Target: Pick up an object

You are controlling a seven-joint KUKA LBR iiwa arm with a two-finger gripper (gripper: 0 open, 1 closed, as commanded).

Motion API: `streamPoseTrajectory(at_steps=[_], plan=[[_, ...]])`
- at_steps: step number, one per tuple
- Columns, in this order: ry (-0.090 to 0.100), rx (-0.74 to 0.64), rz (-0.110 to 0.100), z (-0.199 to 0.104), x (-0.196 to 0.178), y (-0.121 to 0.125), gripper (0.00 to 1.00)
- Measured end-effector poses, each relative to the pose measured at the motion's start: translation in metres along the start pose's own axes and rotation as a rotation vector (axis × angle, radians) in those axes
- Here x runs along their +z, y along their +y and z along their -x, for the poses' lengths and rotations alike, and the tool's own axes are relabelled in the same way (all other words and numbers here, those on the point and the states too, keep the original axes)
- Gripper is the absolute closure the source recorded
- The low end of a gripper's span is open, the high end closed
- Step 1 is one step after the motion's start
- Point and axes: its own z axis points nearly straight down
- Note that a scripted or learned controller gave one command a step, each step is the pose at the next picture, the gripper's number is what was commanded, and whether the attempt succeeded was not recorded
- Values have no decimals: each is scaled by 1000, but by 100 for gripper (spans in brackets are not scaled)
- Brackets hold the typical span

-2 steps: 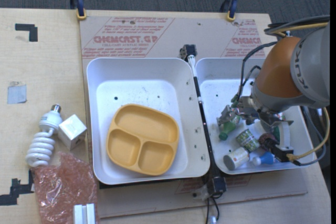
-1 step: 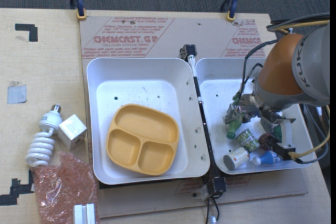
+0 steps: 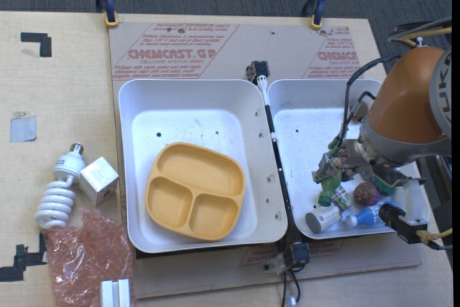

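Claw: the claw (image 3: 332, 170) hangs low over the right bin (image 3: 302, 101), under the grey arm (image 3: 406, 108) with its orange band. Whether it is released, clenched or grasping anything I cannot tell; the wrist hardware hides that part.

Task's thing: a small heap of objects lies just below and to the right of the claw, in the bin's near corner. A green piece (image 3: 329, 190) sits directly beneath it, perhaps touching. A brownish round object (image 3: 366, 192) lies just to its right, a white cylinder (image 3: 322, 218) below it, a blue-and-white piece (image 3: 363, 216) below and right.

Away from the claw: well to its left, the left bin (image 3: 136, 154) holds a yellow divided tray (image 3: 194, 190). Further left, on the table (image 3: 50, 104), lie a spiral bulb (image 3: 59, 194), a white cube (image 3: 99, 177) and a reddish plastic bag (image 3: 90, 255).

Step in hand: judged from the low pose over the heap, this looks like the reach or the grasp itself; no object is seen lifted.

Next move calls for: a firm hold on one item, likely the green piece, then a straight lift clear of its neighbours.

Risk: crowded pieces may slip or come up together.
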Motion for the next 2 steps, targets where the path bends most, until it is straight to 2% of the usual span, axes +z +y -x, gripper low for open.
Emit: streamPoseTrajectory(at_steps=[1,2], plan=[[0,1,-1,38,16,-1,100],[0,-1,2,-8,0,7,100]])
